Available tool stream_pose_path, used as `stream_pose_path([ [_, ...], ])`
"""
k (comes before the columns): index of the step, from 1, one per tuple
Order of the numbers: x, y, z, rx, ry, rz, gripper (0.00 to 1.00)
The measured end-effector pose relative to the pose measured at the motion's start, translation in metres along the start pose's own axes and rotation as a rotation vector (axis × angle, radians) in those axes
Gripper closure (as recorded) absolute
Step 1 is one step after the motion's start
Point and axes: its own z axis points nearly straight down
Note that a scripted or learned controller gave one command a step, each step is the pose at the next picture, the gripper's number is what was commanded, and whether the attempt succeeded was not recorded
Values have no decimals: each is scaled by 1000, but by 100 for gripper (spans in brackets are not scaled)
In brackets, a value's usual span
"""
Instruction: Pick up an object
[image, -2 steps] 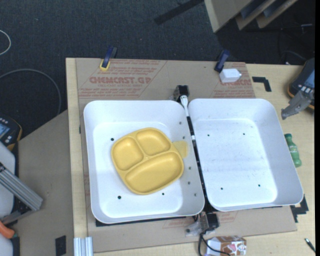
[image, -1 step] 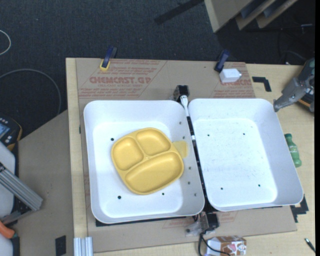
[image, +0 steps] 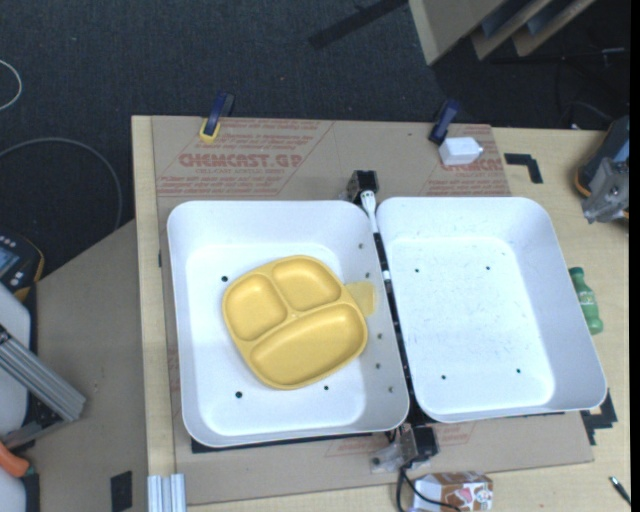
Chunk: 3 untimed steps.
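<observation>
- The plate (image: 295, 322), a yellow divided tray with three compartments, lies flat in the left bin (image: 195, 240), in the middle-left of the frame, turned a little askew to the bin walls.
- Its right edge sits near the bin's right wall; a small yellowish patch shows just beside that edge, and what it is cannot be made out.
- The right bin (image: 540, 240) occupies the middle-right of the frame, touching the left bin along the centre seam.
- The arm (image: 608, 180) shows at the far right edge, upper part of the frame, well apart from the plate and outside both bins; whether its end effector is spread or pressed together cannot be told.
- Judged from its look, the plate is moulded plastic: light, stiff, smooth and probably slippery, not fragile.
- It lies low and wide, too broad to span across, so a two-finger hold would likely need the outer rim or one of the raised ridges between compartments.
- The ridge where the three compartments meet, near the plate's middle, looks the best spot: close to the balance point, so the plate should tip less when lifted.
- A rim hold at the lower right edge risks the plate swinging or sliding out.
</observation>
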Motion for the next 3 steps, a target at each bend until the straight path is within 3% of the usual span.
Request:
stream_pose_path([
  [1,9,-3,102,19,4,3,100],
  [2,-63,29,184,14,2,8,100],
  [3,-137,32,236,12,2,9,100],
])
